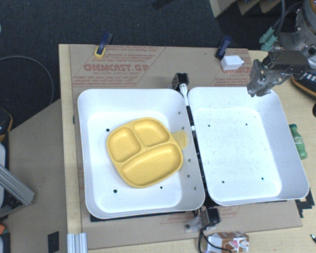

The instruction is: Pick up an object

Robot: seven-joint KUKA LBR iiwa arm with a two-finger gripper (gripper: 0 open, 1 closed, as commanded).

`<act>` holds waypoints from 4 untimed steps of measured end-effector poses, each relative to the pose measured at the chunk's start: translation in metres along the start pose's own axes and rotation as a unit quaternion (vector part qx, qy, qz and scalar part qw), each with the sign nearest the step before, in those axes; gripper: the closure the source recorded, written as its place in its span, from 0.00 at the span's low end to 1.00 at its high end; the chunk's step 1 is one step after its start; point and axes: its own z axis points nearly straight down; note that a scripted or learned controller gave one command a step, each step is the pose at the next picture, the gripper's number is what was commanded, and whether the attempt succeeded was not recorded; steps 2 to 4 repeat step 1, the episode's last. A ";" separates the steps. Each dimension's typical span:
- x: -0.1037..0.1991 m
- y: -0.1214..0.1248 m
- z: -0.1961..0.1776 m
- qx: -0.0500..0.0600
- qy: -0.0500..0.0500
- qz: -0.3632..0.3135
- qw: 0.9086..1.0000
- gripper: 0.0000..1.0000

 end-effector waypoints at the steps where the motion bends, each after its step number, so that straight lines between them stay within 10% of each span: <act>1: 0.069 -0.002 0.078 0.008 0.000 -0.003 1.000 1.00; 4: 0.069 -0.002 0.078 0.008 0.000 -0.003 1.000 1.00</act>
